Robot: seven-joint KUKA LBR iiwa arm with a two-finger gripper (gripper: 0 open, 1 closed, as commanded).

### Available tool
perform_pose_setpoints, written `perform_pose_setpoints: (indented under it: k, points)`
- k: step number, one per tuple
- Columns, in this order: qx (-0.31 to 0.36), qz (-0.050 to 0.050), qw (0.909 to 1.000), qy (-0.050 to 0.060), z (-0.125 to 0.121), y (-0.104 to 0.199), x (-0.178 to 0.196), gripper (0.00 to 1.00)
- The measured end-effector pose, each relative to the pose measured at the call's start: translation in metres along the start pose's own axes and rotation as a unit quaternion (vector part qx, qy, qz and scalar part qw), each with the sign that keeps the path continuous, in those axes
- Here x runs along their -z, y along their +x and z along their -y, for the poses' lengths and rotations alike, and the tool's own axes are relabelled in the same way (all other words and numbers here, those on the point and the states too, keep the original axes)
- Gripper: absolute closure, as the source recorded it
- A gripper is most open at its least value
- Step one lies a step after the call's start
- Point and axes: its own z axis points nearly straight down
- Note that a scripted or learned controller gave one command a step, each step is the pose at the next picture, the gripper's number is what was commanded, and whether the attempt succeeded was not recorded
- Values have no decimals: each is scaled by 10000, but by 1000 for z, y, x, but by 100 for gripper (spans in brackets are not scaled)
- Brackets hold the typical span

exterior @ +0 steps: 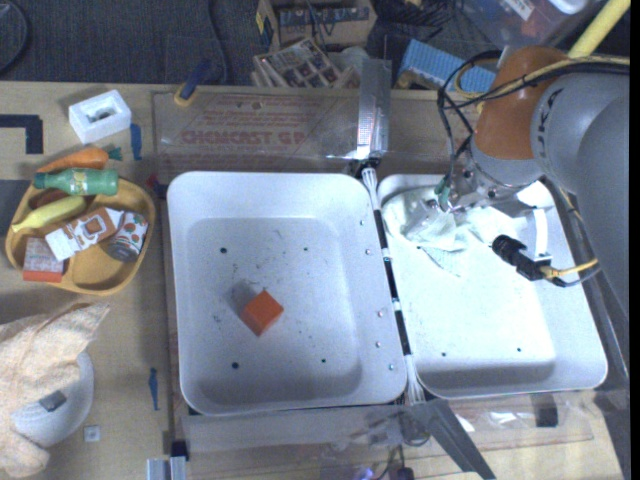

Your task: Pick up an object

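An orange cube (pixel 263 311) lies in the left bin (pixel 200 208), a little left of its middle. A pale crumpled object (pixel 437 234) sits in the far left corner of the right bin (pixel 520 368). My gripper (pixel 446 200) hangs low over that corner, right at the upper edge of the pale object, with the grey arm and its orange band (pixel 520 108) rising behind it. Whether the gripper touches the object I cannot tell.
A black connector with a yellow cable (pixel 515 252) hangs over the right bin beside the gripper. A yellow bowl of toy food (pixel 80 233) stands left of the bins, with a cloth (pixel 50 358) below it. A clear panel (pixel 270 128) lies behind the left bin.
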Motion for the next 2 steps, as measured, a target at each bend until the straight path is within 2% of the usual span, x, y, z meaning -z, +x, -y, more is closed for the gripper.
perform_pose_setpoints:
  k: [1,2]
  points:
    - [-267,-12,9996,-15,10,-32,0,0]
    - [-54,-10,10000,-5,18,-53,1,0]
